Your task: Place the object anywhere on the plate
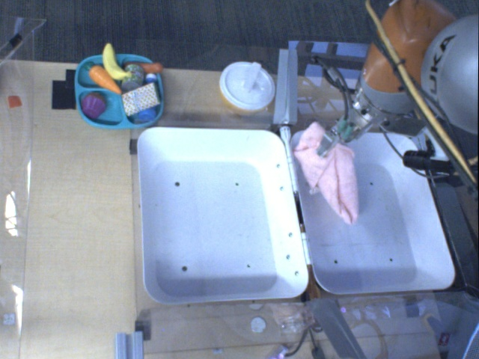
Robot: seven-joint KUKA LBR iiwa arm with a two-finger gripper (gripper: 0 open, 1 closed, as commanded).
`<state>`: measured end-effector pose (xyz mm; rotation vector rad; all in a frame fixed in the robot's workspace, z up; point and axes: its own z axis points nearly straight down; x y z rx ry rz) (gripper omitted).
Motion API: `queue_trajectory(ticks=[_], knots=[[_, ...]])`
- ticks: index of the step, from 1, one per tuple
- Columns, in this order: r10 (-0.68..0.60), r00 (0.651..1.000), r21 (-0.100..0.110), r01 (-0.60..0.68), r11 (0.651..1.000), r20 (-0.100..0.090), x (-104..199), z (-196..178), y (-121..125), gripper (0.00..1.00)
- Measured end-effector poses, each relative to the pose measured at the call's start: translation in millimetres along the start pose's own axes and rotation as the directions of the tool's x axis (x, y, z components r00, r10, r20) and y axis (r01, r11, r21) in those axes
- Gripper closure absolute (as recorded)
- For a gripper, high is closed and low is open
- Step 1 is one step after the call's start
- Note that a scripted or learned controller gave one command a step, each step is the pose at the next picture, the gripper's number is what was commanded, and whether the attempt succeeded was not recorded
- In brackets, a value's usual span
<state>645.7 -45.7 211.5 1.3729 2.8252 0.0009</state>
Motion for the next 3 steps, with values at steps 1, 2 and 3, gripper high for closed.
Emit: queue_trajectory(ticks=[1,2,3], knots=[[-0.391,0.92,-0.002,0.391,0.92,0.002,43.9,0.8,42.3,1.0],[-0.72,0.694,-0.002,0.72,0.694,0.002,86.1,-10.6,75.2,1.0],[-0.788,0.616,-0.003,0.788,0.616,0.003,120.8,-11.1,114.7,1.0]])
